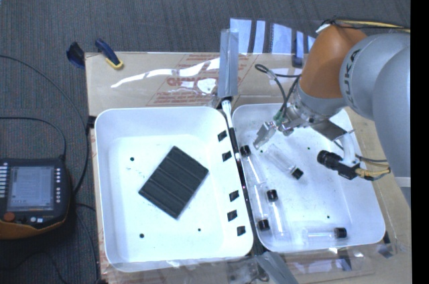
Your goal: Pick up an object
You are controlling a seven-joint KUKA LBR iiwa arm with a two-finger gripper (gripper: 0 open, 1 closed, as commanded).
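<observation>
Where the arm [362,75] reaches in from the right, its claw [268,134] hangs over the right bin [375,209], fingers apart, nothing between them. Right bin: four clear tubes with black caps, one [285,164] just beside the claw, others [263,190] [271,217] [322,234] nearer the front. Left bin [107,142]: one dark ribbed slab [174,181], lying flat. The desk [134,85] carries both bins.

One fixed camera, high above the bench, looking down at a slant.
It takes in the left bin [107,142] and right bin [365,209] whole, floor beyond the far edge, and the arm [375,82] entering from the right.
</observation>
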